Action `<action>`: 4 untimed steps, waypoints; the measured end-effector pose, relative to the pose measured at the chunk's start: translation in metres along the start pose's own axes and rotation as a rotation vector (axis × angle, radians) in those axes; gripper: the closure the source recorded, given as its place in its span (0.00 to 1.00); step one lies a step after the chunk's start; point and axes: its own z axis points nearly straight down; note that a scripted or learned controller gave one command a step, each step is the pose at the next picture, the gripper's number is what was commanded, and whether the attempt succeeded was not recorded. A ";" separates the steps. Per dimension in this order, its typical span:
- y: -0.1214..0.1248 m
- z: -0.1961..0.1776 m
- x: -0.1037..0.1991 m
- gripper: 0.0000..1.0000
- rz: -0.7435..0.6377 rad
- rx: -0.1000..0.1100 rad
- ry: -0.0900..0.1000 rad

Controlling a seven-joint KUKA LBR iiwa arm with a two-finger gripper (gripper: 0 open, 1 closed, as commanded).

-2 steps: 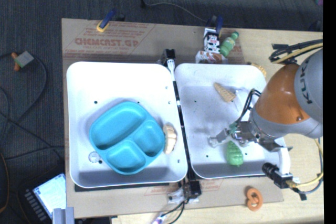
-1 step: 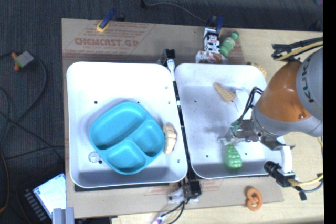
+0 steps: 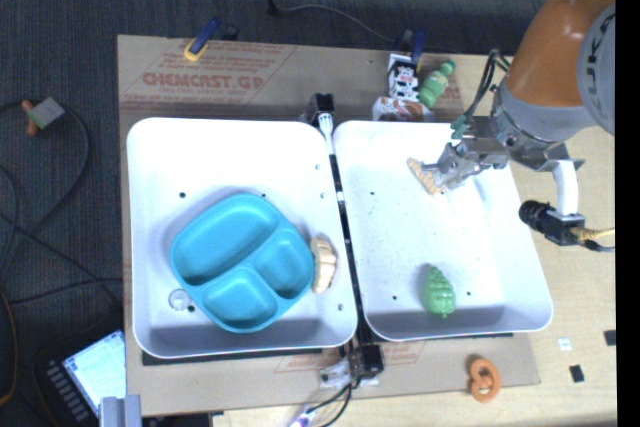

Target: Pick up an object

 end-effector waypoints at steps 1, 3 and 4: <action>-0.046 -0.015 0.072 1.00 0.000 0.004 0.002; -0.026 0.034 0.115 1.00 0.001 0.005 0.000; 0.010 0.056 0.119 1.00 0.000 0.005 0.000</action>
